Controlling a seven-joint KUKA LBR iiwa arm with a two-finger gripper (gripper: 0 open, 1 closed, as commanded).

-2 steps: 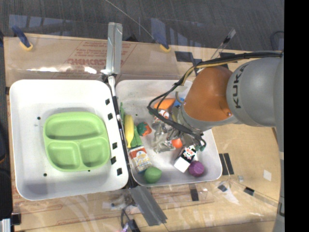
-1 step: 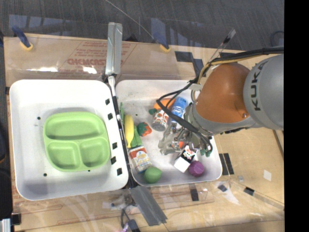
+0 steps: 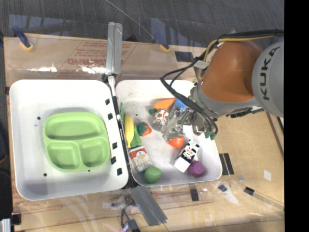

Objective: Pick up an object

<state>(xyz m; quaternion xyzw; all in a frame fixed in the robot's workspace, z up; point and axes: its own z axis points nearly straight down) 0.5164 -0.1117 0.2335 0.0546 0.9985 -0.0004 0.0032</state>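
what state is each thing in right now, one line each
gripper: low in the right bin, over the toys
right bin: holding mixed toys
green tray: flat in the left bin
banana: lying along the right bin's left wall
purple ball: resting near the front-right corner

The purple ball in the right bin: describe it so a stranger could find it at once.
Start at the right white bin, the one crowded with toy food beside the bin holding the green divided tray. Go to its near right corner, where the purple ball touches a black-and-white cow-print carton. It is the only purple thing there; the other round item, a green lime, lies farther left.
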